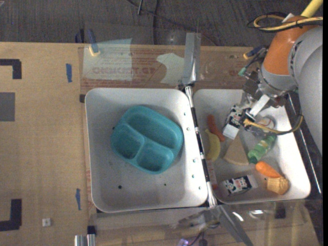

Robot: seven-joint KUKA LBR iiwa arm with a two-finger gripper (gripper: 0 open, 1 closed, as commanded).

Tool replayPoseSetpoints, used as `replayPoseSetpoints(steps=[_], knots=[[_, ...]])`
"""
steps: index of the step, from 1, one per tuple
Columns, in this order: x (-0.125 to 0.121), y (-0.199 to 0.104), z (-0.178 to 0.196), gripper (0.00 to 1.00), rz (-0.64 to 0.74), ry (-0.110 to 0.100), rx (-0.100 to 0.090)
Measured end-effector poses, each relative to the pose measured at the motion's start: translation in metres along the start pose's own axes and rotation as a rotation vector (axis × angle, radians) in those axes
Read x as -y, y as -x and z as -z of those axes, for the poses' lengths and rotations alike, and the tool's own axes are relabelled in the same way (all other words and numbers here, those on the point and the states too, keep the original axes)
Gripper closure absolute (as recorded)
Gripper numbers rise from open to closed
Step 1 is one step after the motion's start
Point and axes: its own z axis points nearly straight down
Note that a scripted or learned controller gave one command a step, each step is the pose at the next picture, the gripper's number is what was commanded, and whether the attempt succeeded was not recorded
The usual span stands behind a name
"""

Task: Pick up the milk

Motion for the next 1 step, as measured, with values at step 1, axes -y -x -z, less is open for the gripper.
replayPoseSetpoints(steps=[1], knots=[[0.0003,0.0,-0.0004,0.0,0.0,-0.001,0.0]])
